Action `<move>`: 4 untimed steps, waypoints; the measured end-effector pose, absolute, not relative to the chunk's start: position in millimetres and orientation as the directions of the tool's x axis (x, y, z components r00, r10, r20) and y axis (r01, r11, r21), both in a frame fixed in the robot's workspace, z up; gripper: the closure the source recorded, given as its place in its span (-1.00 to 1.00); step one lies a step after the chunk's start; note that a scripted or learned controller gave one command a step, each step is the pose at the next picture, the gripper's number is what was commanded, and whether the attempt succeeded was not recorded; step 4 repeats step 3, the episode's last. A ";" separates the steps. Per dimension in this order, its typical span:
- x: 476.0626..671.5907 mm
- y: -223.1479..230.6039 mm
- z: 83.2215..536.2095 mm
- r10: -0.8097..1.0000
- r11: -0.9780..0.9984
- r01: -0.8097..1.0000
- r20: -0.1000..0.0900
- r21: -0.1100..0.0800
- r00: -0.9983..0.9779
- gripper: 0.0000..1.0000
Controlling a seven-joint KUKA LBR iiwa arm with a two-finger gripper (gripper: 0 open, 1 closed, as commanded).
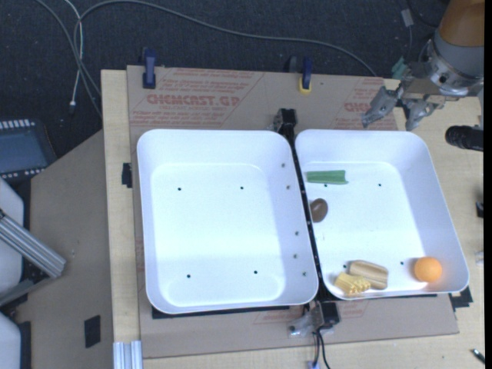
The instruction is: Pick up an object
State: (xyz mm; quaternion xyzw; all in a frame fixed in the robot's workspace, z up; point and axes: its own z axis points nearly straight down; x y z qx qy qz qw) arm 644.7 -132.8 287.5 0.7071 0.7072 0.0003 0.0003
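Dark carpet surrounds a cardboard-topped bench (pixel 231 98) that carries two shallow white bins side by side, their inner rims touching along the middle. On the left, the left bin (pixel 154 229) offers a bare floor from wall to wall. Its neighbour, the right bin (pixel 438 198), holds every loose item, and these keep to its edges, so the centre of its floor is open. A flat green strip (pixel 326 177) lies near the far rim. A small brown oval piece (pixel 318 210) sits against the wall shared with the other bin. Along the near rim, a yellow corn-like piece (pixel 353 284) touches a tan bread-roll shape (pixel 368 272), and an orange ball (pixel 428 270) rests apart from them in the near right corner, close to the wall.

Above the far right corner of that bin, outside its rim, hangs the gripper (pixel 398 110) on the grey arm (pixel 461 29) with its orange band. Its two fingers are spread apart with nothing between them.
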 end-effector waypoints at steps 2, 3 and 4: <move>617.9 -120.4 216.0 0.998 0.062 0.998 -0.001 0.003 -0.062 -1.00; 553.3 -166.0 147.4 1.000 -0.005 1.000 0.000 -0.006 0.005 -1.00; 553.3 -166.0 147.4 1.000 -0.005 1.000 0.000 -0.006 0.005 -1.00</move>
